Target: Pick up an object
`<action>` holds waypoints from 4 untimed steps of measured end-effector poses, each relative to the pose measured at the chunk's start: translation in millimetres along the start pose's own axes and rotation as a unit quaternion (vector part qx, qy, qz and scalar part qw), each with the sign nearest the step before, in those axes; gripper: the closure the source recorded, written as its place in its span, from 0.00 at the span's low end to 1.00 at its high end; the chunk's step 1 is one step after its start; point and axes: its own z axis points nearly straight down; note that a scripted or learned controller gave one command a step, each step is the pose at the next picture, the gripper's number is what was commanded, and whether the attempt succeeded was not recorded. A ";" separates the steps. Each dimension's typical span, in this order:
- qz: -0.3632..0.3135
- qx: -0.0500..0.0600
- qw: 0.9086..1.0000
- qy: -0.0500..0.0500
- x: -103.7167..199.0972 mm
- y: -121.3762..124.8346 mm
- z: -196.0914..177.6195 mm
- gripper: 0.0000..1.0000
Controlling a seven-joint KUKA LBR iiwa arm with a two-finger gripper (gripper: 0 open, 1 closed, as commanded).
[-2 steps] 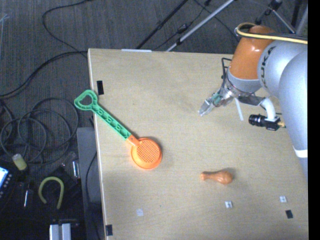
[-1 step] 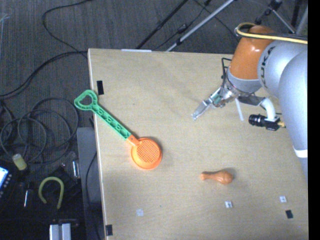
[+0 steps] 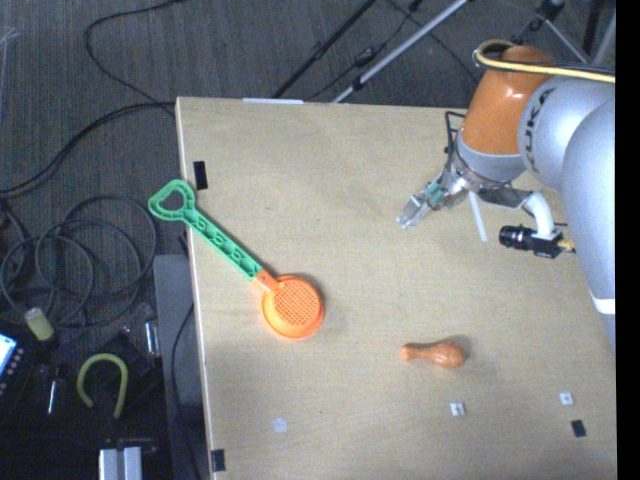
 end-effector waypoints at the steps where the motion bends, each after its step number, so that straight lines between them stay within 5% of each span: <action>1: 0.000 0.000 1.000 0.000 0.4 0.2 0.2 0.00; 2: -0.145 0.005 0.989 -0.002 25.3 12.7 19.1 0.00; 3: -0.088 0.003 0.996 -0.002 -15.3 -16.0 -13.9 0.00; 4: 0.054 0.004 0.999 -0.003 -26.0 -20.5 -58.6 0.00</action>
